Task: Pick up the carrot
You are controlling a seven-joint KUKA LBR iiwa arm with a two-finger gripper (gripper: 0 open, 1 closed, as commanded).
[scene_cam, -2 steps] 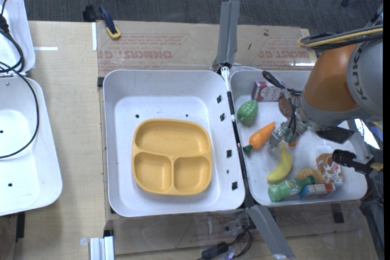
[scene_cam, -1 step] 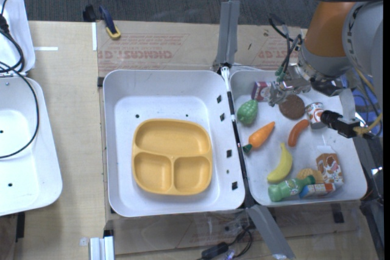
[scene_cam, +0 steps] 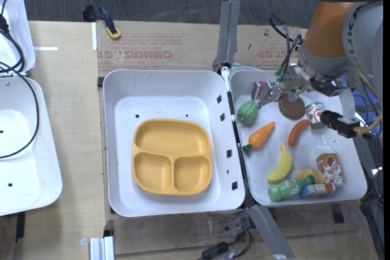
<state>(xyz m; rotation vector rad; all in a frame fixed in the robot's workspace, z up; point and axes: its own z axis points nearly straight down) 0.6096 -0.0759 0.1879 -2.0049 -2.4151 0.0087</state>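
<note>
Orange carrot near bin's left wall

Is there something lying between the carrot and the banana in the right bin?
No. In the camera view, bare white bin floor separates the carrot from the banana; they lie apart, nothing between them.

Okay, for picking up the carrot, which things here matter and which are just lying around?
Belongs to the job:
carrot
gripper
right bin, which holds the carrot

Just lying about:
banana
green vegetable
brown disc
red sausage
green bottle
small can
yellow divided tray in the left bin
</note>
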